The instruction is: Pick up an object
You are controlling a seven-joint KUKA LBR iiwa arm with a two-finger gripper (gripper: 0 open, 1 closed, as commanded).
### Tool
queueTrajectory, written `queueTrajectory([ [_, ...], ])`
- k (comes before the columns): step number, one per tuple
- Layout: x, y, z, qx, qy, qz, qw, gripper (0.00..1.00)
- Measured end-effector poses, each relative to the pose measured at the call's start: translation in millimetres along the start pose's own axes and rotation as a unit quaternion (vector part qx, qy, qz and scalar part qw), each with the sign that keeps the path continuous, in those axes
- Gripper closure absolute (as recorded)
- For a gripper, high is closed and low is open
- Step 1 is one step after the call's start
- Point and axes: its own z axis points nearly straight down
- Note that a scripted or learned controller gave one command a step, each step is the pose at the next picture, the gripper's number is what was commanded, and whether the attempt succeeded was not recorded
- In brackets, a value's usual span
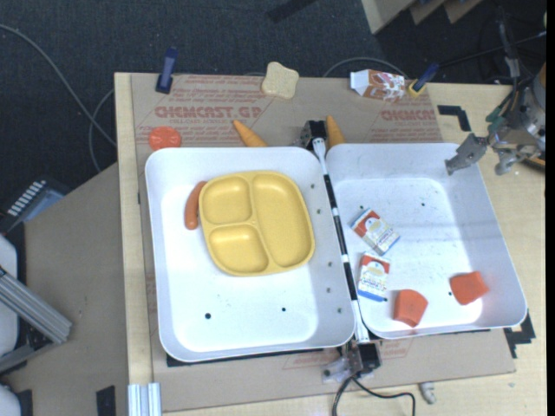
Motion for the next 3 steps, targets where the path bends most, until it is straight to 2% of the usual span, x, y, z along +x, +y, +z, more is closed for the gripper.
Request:
queueTrajectory([
  [1, 4, -97, 135, 0.003, 0.001, 0.001, 1.0000, 0.00],
  [2, -7, -33, 65, -0.001, 0.000, 0.000, 1.0000, 0.00],
  [3, 58, -80, 73, 0.001, 0.001, 0.000, 1.0000, 0.00],
])
